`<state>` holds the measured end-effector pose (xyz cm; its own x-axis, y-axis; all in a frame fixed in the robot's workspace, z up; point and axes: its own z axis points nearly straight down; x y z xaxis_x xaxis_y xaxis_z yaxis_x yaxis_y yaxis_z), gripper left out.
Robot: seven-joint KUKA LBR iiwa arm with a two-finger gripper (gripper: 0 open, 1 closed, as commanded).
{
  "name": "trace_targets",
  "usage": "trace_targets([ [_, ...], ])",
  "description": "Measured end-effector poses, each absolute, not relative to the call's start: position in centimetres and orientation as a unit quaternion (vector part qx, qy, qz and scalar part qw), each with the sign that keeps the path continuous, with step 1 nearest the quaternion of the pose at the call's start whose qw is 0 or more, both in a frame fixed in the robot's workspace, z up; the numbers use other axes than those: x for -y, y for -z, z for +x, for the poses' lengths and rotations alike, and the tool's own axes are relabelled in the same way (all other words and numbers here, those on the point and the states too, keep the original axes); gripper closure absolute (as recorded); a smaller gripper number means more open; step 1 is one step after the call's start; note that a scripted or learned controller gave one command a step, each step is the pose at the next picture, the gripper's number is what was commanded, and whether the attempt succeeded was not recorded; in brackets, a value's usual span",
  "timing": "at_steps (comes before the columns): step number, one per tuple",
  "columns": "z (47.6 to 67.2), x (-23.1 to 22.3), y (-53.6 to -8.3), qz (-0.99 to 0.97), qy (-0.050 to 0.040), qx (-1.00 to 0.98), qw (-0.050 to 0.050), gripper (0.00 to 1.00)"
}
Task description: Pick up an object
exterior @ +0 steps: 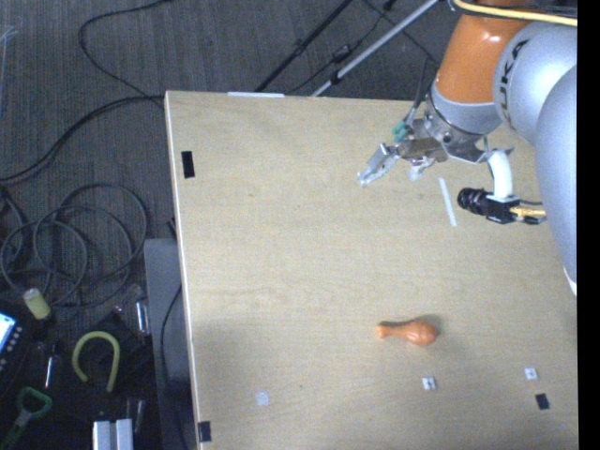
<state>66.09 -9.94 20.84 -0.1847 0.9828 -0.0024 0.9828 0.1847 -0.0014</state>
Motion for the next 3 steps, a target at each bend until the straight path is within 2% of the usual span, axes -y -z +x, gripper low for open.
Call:
trace_targets([
  [1,66.8,14.5,-10.4,0.615,0.0018,-0.789,0.0,0.0],
  [2,66.8,12.2,-8.4,0.57,0.0016,-0.821,0.0,0.0],
  [3,66.8,12.2,-9.3,0.571,0.0014,-0.821,0.0,1.0],
])
